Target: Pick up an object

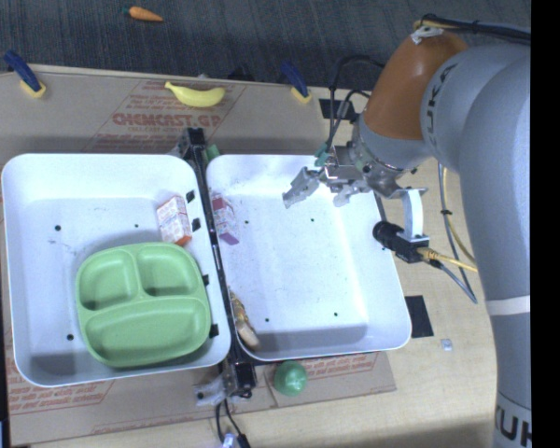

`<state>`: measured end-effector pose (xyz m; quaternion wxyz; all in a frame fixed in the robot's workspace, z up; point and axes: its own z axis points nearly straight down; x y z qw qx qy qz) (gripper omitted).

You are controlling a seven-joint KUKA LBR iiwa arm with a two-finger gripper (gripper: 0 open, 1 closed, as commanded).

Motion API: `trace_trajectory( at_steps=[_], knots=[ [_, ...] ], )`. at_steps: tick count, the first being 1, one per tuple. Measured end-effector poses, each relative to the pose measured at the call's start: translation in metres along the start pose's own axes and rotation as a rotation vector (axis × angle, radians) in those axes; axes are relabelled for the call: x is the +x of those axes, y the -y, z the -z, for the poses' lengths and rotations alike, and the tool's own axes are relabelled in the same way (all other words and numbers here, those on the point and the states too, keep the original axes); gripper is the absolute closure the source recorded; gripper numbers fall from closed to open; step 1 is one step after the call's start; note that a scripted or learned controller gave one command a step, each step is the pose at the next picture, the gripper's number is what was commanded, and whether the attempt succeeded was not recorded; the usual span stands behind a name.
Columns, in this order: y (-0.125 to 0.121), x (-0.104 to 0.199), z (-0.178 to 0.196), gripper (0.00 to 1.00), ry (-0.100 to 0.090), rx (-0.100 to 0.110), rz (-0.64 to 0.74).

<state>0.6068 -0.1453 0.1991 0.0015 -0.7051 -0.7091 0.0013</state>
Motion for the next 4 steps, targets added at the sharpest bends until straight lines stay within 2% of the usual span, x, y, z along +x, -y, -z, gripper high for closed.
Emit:
trace_trajectory(
  at_steps=[1, 2, 3, 4],
  knots=[
    [-0.006, -0.060, -0.046, 0.00, 0.001, 0.001, 0.000],
    [0.079, -0.065, -0.087, 0.00, 0.000, 0.000, 0.000],
    [0.131, -0.019, -0.105, 0.00, -0.002, 0.001, 0.001],
    [0.063, -0.042, -0.107, 0.00, 0.000, -0.003, -0.001]
  ],
)
